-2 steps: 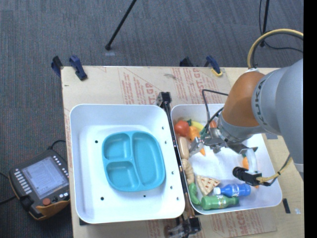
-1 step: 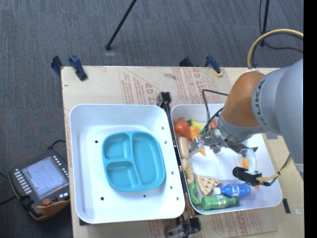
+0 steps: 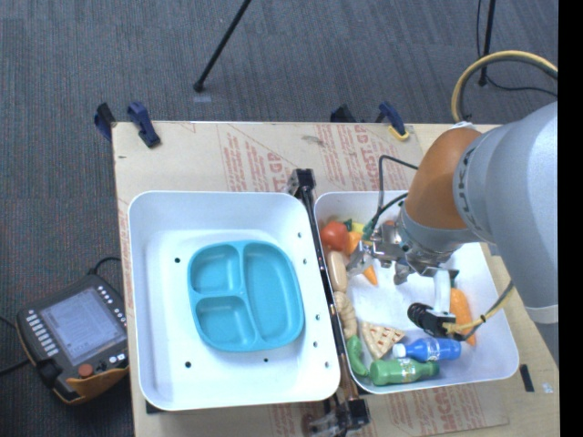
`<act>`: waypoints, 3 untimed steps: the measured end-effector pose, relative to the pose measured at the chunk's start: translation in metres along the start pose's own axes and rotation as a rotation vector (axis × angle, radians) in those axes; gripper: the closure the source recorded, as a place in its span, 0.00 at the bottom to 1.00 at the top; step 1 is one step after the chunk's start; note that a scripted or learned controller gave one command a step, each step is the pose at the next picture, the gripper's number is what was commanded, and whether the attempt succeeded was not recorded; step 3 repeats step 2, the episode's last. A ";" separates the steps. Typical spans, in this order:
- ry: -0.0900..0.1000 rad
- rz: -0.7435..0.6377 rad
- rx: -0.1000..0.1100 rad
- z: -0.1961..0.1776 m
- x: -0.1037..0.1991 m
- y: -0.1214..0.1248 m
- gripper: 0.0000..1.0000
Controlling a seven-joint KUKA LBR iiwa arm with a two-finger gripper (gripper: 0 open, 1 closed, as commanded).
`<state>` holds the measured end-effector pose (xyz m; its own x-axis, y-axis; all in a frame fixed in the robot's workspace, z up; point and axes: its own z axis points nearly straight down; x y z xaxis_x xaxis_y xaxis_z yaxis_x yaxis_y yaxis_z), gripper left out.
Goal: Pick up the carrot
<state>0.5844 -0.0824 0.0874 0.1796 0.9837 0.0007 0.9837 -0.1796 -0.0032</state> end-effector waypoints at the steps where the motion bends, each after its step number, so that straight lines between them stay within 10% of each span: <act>1: 0.000 0.000 0.000 0.000 0.000 0.000 0.00; 2: 0.001 -0.001 0.002 -0.010 -0.001 0.000 1.00; 3: 0.001 -0.001 0.002 -0.010 -0.001 0.000 1.00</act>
